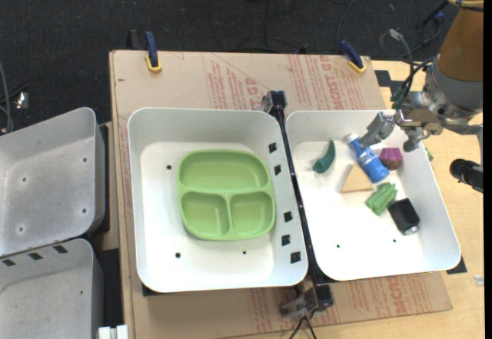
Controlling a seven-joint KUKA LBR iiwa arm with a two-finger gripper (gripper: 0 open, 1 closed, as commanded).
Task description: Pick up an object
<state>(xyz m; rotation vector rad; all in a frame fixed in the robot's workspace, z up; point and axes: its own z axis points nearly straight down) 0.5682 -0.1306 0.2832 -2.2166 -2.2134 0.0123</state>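
Blue bottle (369, 158) lies in the right bin (361, 253), crowded by a purple piece (392, 157), green block (381, 197) and tan wedge (355, 181); the open claw (393, 132) hovers just above it.

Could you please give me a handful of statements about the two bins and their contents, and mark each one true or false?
1. The green divided plate lies in the left bin. True.
2. The blue bottle stands on the green plate. False: it lies in the right bin, beside a purple object.
3. The black block sits near the green toy. True.
4. The teal curved piece is in the left bin. False: it is in the right bin.
5. The gripper is above the left bin. False: it is at the right bin's far edge.
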